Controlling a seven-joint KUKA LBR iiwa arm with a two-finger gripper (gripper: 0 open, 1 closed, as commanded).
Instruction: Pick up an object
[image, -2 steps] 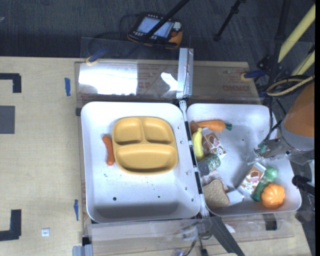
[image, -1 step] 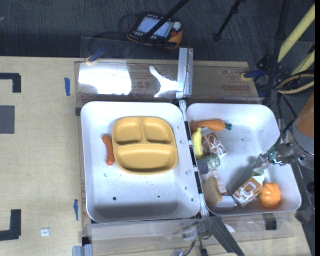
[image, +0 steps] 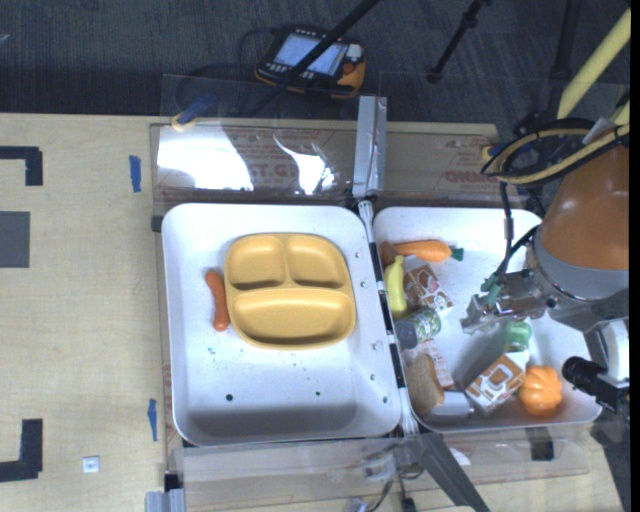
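Note:
My gripper hangs low over the middle of the right bin, below the arm's orange band. Its tip is dark and cluttered against the bin floor. Just under and to its right lies a small green item, and a grey wedge-shaped piece lies below it. Around them sit a carrot, a banana, a small printed carton, a green can, a bread slice, an orange-and-white box and a small orange pumpkin.
The left bin holds a yellow divided plate and an orange sausage at its left side. A metal divider stands behind the seam between the bins. Cables loop beside the arm at the right.

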